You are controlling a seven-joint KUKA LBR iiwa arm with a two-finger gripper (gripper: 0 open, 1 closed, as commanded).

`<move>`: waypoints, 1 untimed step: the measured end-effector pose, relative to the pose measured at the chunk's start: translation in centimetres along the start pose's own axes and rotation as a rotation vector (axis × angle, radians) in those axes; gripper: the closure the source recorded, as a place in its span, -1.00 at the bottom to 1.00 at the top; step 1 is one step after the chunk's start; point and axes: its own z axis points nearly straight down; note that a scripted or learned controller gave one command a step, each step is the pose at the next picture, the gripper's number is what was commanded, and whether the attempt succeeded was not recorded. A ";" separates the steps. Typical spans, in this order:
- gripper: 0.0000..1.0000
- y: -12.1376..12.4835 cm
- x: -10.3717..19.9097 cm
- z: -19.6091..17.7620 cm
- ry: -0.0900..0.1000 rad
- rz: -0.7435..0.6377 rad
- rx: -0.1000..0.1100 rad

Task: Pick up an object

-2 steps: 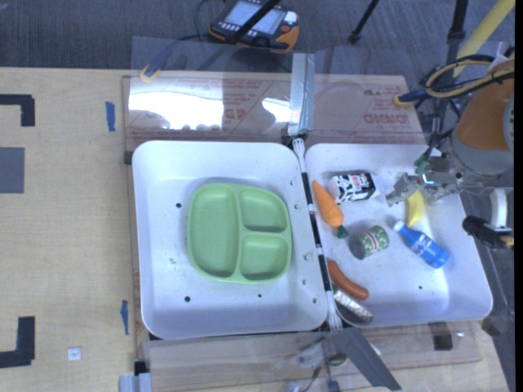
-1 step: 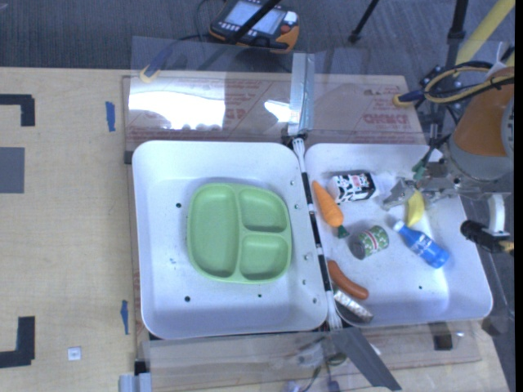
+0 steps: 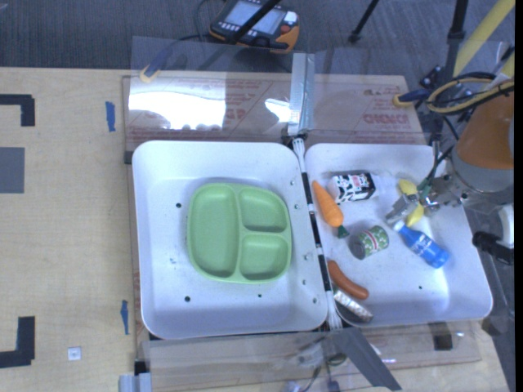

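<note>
White bins sit side by side; we see a green tray (image 3: 239, 233) alone in the left bin (image 3: 155, 178). In the right bin (image 3: 466, 300), our gripper (image 3: 409, 211) hovers over a yellow piece (image 3: 408, 189), crowded by bottle (image 3: 426, 247), can (image 3: 369, 242) and carrot (image 3: 328, 205); its opening we cannot tell.

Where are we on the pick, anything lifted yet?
Nothing looks lifted. The gripper is down in the right bin, at the yellow object next to the blue bottle; I cannot tell whether it has a hold. The carrot, can, cow-print carton and hot dog lie on the bin floor. Grasping and lifting remain.
</note>
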 end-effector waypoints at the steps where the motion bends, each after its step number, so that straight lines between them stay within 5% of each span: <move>1: -1.00 -4.3 -0.4 -3.2 -0.001 -0.025 0.001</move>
